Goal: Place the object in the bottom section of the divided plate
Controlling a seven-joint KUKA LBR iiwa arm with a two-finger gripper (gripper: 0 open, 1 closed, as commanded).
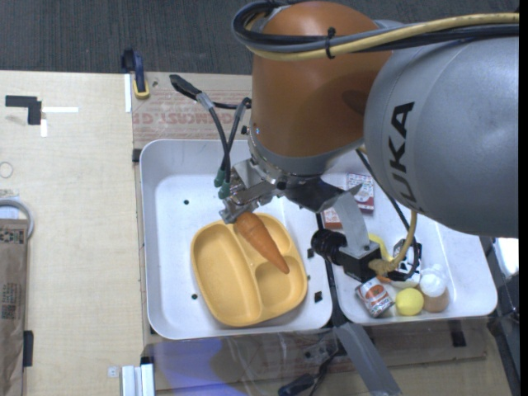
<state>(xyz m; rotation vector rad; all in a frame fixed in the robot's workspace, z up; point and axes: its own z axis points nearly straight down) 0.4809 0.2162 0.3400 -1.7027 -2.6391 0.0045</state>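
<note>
Camera view: gripper (238, 207) fingers clenched on top end of carrot (264, 240), which slants over the yellow divided plate (216, 280) in left bin (165, 246), tip near the divider ridge. Risk: if let go here it may roll into the wrong section or straddle the ridge, since it's long & tapered. Right bin (470, 304) has a small can (375, 297), yellow ball (409, 302), white egg-like thing (432, 284) & red-white packets (361, 190)

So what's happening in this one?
The KUKA arm reaches over the left bin, its pincer right at the top end of a carrot. The carrot lies slanted across the yellow divided plate in that bin. The right bin holds small items, including a yellow ball and a can.
</note>
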